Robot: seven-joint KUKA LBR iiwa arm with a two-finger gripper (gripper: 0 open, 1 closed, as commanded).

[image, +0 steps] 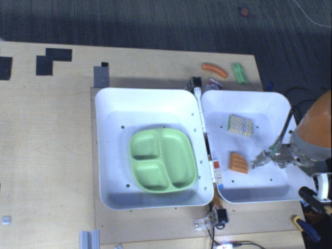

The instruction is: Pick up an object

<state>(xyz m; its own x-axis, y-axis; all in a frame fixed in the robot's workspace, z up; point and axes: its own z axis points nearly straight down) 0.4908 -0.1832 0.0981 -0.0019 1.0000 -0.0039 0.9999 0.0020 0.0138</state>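
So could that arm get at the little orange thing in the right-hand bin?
Probably yes. The gripper hangs just beside the orange piece in the right bin, and nothing lies between them.

- this looks like a robotics lab, not a home: a plain pale wooden bench stands on dark grey carpet.
- two shallow white bins, left bin and right bin, sit side by side, fixed in the bench.
- black tape marks are stuck on the bench top.
- a grey robot arm with an orange band reaches in from the right.
- loose cables trail on the carpet, and small wired fittings sit at the bins' near edge.
- toy food lies on the bench behind the bins, like test props.
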